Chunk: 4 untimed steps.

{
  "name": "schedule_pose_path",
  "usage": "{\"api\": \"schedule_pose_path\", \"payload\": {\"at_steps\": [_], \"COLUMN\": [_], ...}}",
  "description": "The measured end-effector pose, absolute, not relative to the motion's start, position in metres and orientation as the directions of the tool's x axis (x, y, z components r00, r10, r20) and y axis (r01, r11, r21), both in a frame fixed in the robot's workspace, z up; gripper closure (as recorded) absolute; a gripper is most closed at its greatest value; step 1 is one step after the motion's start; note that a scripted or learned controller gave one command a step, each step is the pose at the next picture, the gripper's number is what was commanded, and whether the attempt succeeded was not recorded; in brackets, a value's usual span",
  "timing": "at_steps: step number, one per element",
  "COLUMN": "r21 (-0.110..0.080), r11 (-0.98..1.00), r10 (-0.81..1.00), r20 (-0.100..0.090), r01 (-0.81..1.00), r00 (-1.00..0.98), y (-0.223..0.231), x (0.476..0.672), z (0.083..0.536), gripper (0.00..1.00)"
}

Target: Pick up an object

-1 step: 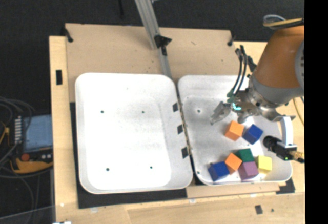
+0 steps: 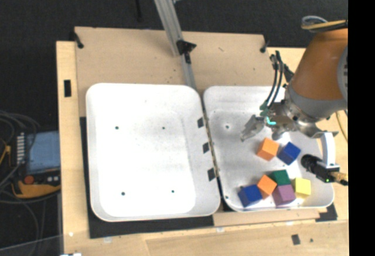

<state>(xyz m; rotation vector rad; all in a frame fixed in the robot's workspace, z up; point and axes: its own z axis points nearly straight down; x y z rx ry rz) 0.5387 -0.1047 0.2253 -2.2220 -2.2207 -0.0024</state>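
Several coloured cubes lie in the right bin (image 2: 231, 109). An orange cube (image 2: 269, 149) and a blue cube (image 2: 289, 153) sit side by side in its middle right. Along the front wall are a blue cube (image 2: 250, 194), a second orange cube (image 2: 266, 184), a green cube (image 2: 281, 177), a purple cube (image 2: 285, 194) and a yellow cube (image 2: 303, 187). My gripper (image 2: 265, 130) hangs just behind the first orange cube, open, with one grey finger (image 2: 252, 128) splayed to the left. Nothing is between its fingers.
The left bin (image 2: 143, 149) sits beside the right one, joined by black clips. A slanted metal rod (image 2: 170, 14) rises from behind the bins. The arm's orange-banded body (image 2: 322, 73) overhangs the right bin's back right. Cables and a pendant lie off the bench at far left.
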Motion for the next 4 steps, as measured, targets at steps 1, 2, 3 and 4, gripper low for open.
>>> {"api": "schedule_pose_path", "payload": {"at_steps": [1,2,3,4], "r21": [-0.005,-0.005,0.002,0.007], "r11": [-0.002,-0.003,-0.003,-0.011], "r10": [1.000,1.000,1.000,1.000], "r20": [-0.001,-0.002,-0.002,0.000], "r01": [1.000,1.000,1.000,1.000], "r00": [0.002,0.003,0.003,0.011], "y": [-0.105,-0.110,-0.112,-0.113], "x": [0.532,0.540,0.541,0.542], "z": [0.181,0.124,0.098,0.109], "gripper": [0.00,0.00,0.00,1.00]}}
